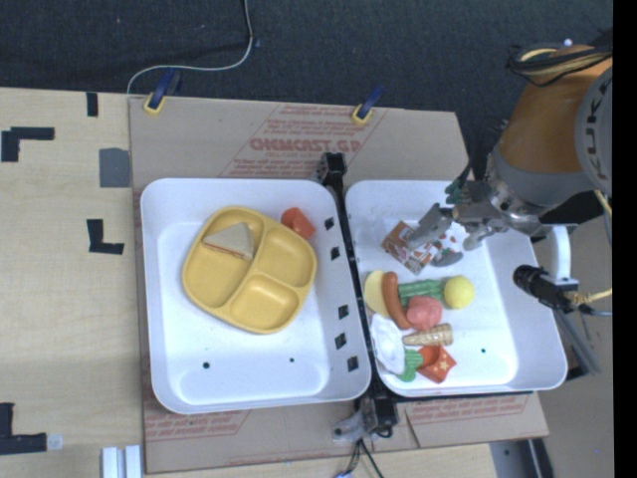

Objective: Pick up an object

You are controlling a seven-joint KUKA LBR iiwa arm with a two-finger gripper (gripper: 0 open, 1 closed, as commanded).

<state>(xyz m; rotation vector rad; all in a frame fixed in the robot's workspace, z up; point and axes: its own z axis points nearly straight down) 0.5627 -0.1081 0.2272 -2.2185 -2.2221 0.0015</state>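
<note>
In the right bin (498, 361), nearest: a red piece (438, 365) and a white-and-green lump (391, 347) touching. Just behind: a tan stick (428, 337), a pink ball (425, 312), a red sausage (394, 299) slanting across a yellow disc (375, 291), a green pod (421, 288), a yellow ball (458, 291). All packed together at the bin's middle. Farther back: a brown-and-white packet (408, 246), tilted, right at the hand (445, 235). Hand low over the bin's far part, touching or just above the packet; grip state impossible to tell. In the left bin (169, 297): a yellow tray (269, 287) with a tan wedge (232, 237) in its far compartment; a red tomato (297, 221) just beyond its rim. Both bins on cardboard (289, 142) over the table (60, 297).
</note>
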